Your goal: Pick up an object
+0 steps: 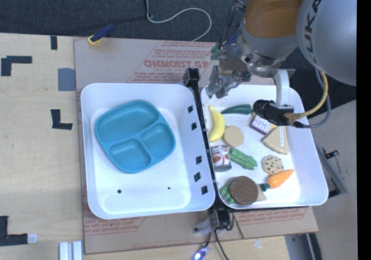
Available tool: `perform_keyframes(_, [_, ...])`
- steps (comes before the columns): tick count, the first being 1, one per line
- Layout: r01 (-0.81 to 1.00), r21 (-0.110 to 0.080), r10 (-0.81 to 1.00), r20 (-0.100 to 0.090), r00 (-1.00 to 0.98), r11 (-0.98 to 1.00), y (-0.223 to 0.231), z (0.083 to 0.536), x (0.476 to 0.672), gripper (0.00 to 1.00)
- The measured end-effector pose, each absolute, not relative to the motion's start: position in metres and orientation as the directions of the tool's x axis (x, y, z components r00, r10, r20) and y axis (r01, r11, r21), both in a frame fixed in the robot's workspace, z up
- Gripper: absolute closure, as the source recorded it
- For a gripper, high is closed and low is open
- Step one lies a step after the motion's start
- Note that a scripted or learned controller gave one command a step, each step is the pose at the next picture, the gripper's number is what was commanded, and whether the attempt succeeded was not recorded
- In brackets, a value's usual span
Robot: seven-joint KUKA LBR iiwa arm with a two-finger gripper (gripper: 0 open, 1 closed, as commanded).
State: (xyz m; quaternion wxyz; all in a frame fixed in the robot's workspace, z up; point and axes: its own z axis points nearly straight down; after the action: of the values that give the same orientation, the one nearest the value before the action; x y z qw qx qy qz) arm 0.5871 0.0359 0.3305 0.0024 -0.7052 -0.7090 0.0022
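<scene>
Banana (216,124): right bin (308,154), upper left; my gripper (220,88) just above it, finger state unclear.

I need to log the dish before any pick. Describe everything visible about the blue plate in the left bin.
The blue plate is a rounded-square divided dish, plastic by its look, in light blue. Raised ridges split it into three compartments: one large one and two smaller ones. It lies flat and right side up, turned at an angle, on the floor of the left bin, toward the bin's upper left. Nothing rests in it or touches it.
</scene>
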Motion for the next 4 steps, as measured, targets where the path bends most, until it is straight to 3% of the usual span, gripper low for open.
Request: perform_keyframes(4, [1.0, -0.013, 1.0, 0.001, -0.01, 0.01, 0.037, 0.368, 0.587, 1.0])
